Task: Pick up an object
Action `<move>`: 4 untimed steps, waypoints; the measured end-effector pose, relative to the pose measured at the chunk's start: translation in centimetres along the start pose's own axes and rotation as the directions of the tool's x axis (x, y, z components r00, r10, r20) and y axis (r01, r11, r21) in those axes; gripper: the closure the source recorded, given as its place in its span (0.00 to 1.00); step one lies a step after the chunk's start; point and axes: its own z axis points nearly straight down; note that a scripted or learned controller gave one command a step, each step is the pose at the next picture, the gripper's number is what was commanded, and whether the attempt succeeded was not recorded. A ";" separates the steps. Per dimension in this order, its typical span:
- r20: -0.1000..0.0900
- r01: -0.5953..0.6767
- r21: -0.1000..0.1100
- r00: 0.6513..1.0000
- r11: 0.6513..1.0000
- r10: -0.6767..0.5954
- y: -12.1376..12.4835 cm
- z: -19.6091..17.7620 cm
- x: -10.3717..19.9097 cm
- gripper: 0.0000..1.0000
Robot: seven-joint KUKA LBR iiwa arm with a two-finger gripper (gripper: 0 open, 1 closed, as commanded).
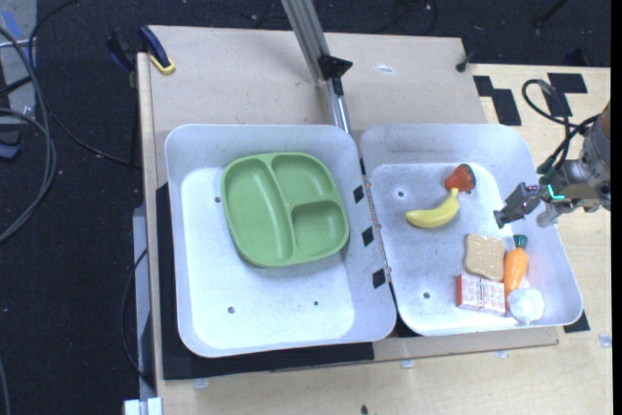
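plastic dominates the scene: two shallow white bins with speckled floors and rounded corners sit side by side on a pale wooden bench (408, 83). the left bin (194, 296) holds one smooth green plate (286, 207), rounded and split into three compartments. the right bin (418, 296) holds six toy foods: one curved yellow banana (433, 212), one red-orange piece (460, 178) just above it, one tan slice of bread (484, 257), one orange carrot (515, 268) touching the bread's right side, one flat red-and-white packet (481, 293), and one round white lump (527, 305). the gripper (517, 205) hangs over the right bin's right rim, its dark fingers slightly spread around nothing, well apart from the banana.
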 end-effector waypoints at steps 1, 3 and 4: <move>0.000 0.000 -0.001 1.000 1.000 0.000 0.0 -0.1 0.0 0.00; -0.001 -0.002 0.002 1.000 1.000 0.002 0.0 10.7 -0.2 0.00; -0.002 -0.002 0.004 1.000 1.000 0.002 0.2 17.1 0.0 0.00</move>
